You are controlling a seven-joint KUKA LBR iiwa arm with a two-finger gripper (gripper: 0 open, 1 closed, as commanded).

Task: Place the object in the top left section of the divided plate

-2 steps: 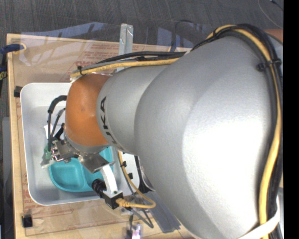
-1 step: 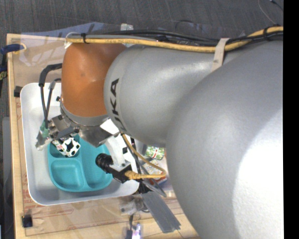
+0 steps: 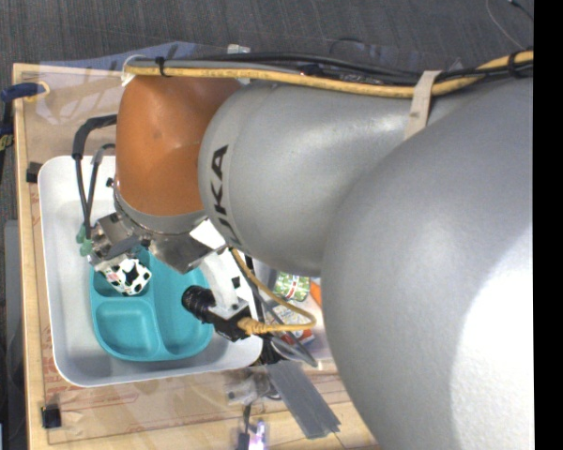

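Observation:
A teal divided plate lies in the left white bin. A small black-and-white spotted ball is at the plate's top left section, right under the gripper. The gripper hangs over that corner of the plate, touching or almost touching the ball's top. The wrist and its orange band hide the plate's upper right part, so I cannot tell whether the ball rests on the plate or is held.
The big grey arm covers the right bin and most of the bench. Some colourful items peek out beneath it. A black cable with a connector hangs over the plate's right edge. The bench's wooden edge runs along the left.

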